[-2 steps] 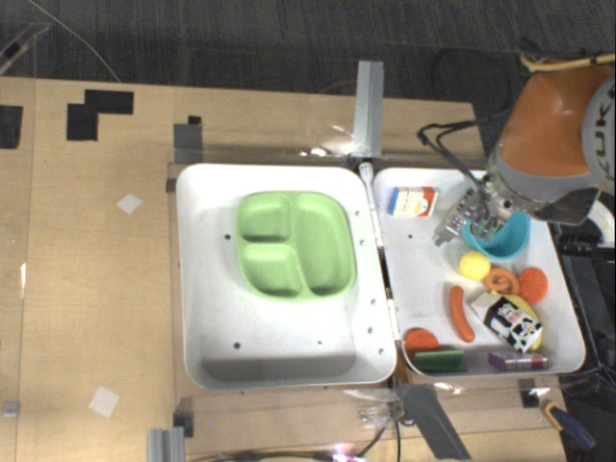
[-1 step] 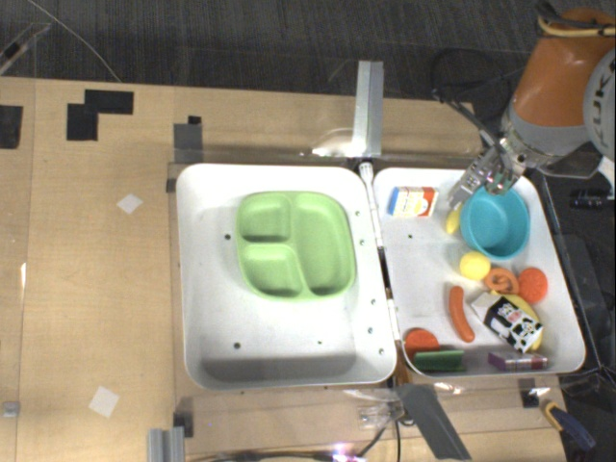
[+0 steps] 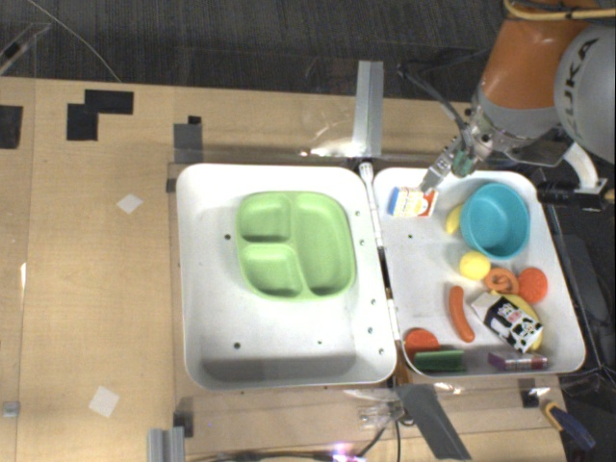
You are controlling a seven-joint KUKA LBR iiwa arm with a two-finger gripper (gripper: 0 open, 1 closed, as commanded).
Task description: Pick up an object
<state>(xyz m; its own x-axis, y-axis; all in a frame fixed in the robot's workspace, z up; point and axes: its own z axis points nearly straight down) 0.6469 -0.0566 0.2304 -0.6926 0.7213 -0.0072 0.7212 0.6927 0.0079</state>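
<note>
Claw [image 3: 438, 172], narrow two-finger type on the grey arm with orange band [image 3: 527, 51], hangs over the far-left corner of the right shallow white bin [image 3: 420, 287], its tip just above a small white carton with red and blue print [image 3: 410, 201]; whether the fingers are apart or together cannot be told, and nothing is seen between them. Small carton: lies flat close to the bin's far wall and left wall, long axis running roughly left to right. Round teal bowl [image 3: 496, 219]: beside the carton to its right, mouth up. Yellow lemon-shaped piece [image 3: 474, 266] and orange ring [image 3: 500, 280]: just below the bowl. Orange sausage-shaped piece [image 3: 461, 313]: mid-bin, long axis near-to-far. Black-and-white cow-print carton [image 3: 512, 320]: tilted, toward the near right. Green flat block [image 3: 439, 360] and purple marker [image 3: 517, 361]: along the near wall, both lying left to right. Open floor remains in the left middle of this bin. Left shallow white bin [image 3: 212, 345]: holds a light green three-compartment plastic tray [image 3: 293, 243] at centre, bare margin on all sides. Wooden tabletop [image 3: 87, 287] carries both bins.
</note>
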